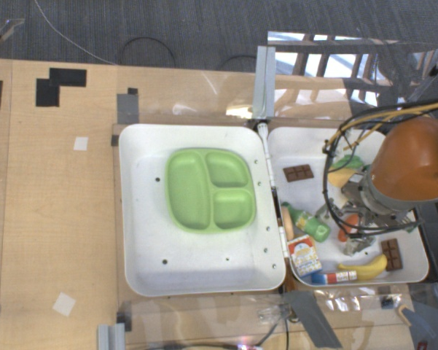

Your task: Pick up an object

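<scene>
My gripper [355, 243] reaches down into the right bin [306, 146], mostly hidden under the orange wrist band [412, 159] and its cables. Right beside it lie a banana [369, 267], a brown chocolate bar [392, 254] and a small red-orange piece [347, 229]. Further left in the same bin are a green bottle [310, 224], a small red and white carton [304, 255] and a second chocolate bar [299, 172]. A yellow-green item [342, 174] is partly covered by the cables.
The left bin [142, 261] holds a green divided plate [210, 189]. A thin marker [332, 277] lies along the right bin's front wall and a tan stick [286, 223] along its left wall. A metal frame [264, 79] stands behind the bins.
</scene>
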`<state>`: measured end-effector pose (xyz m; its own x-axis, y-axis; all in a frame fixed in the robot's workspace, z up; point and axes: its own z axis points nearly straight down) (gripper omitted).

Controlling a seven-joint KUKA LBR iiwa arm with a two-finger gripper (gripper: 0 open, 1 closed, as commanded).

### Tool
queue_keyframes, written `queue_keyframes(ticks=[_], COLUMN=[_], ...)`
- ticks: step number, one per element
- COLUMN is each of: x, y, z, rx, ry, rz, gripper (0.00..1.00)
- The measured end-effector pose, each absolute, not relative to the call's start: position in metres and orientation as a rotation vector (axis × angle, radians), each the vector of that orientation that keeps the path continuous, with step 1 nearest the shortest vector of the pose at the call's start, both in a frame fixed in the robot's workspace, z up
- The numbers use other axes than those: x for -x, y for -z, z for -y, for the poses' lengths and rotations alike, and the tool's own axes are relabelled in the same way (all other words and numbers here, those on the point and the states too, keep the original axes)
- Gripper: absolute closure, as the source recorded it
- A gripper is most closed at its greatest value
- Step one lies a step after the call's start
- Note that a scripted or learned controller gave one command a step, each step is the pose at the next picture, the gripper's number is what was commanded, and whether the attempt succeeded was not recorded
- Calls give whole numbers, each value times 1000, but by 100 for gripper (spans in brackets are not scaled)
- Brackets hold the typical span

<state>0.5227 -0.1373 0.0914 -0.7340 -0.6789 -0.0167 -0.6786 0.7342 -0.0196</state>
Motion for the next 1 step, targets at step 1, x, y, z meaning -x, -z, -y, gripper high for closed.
queue_keyframes(ticks=[1], x=[-526], y=[-92], z=[115], rx=[924], ry=[17], rz=[-2984], gripper=[0])
